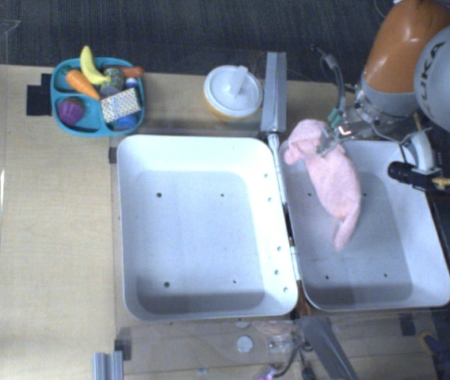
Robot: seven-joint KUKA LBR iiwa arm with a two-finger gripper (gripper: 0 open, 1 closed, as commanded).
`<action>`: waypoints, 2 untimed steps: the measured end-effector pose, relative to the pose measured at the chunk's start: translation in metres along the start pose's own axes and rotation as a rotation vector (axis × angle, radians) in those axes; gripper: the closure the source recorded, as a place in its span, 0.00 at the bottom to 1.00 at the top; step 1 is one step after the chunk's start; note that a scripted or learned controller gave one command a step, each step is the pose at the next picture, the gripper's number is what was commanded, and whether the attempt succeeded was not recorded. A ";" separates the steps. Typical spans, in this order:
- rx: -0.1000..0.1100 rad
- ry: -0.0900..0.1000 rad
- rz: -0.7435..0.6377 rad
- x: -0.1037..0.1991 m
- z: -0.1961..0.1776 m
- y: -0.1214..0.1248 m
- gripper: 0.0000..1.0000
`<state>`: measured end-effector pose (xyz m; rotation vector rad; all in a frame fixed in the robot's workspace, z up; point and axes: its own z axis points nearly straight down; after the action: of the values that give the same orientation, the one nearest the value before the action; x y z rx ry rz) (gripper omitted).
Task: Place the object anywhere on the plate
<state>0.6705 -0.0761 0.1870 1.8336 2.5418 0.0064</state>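
Note:
A pink cloth (334,187) hangs over the back left part of the right bin (415,283), its lower end trailing toward the bin's middle. My gripper (333,135) reaches in from the right and is shut on the cloth's upper part, where the fabric bunches between the fingers. The blue divided plate (90,131) stands on the bench at the far left, beyond the left bin, well away from the gripper. It carries a toy banana (90,66), a carrot (81,83), a purple piece (70,111) and other small toys.
The left bin (201,228) lies between the gripper and the plate. A white lidded bowl (233,91) stands behind the bins near a grey metal post (272,93). A black block (38,100) sits left of the plate.

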 end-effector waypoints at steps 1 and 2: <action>-0.003 -0.001 -0.007 0.001 -0.040 0.003 1.00; -0.001 0.001 -0.412 0.058 -0.036 -0.001 1.00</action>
<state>0.6511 -0.0213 0.2224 1.2750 2.8626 0.0071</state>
